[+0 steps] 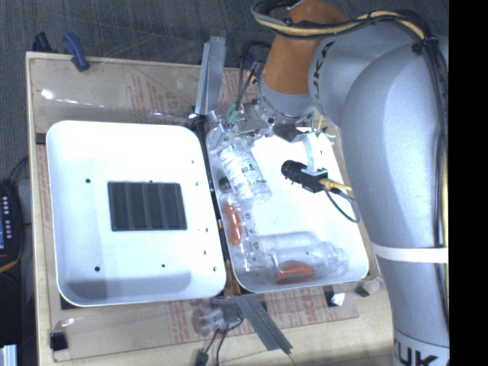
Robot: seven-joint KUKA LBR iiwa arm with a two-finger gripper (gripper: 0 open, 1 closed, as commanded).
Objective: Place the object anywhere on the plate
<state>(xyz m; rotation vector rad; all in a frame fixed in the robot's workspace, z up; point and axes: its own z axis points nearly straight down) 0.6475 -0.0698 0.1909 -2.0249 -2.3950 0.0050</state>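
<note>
Two bottles [242,170] lie in the right bin [347,227]; the dark plate [146,206] in the left bin [76,166] is bare. Nothing is moved yet. I cannot tell the gripper's [244,120] state.

From my station I saw the arm [396,143] as a thick, smooth, rounded grey casting with a soft sheen. A pale narrow seam ring crossed its lower link, and part of white lettering, "UK", showed at the bottom edge. Above the wrist sat an orange band [293,52], domed on top. Black and yellow cables looped over that dome and ran back along the grey shell. A small black fitting with a brass-coloured connector and a thin dark lead hung beside the wrist.
</note>
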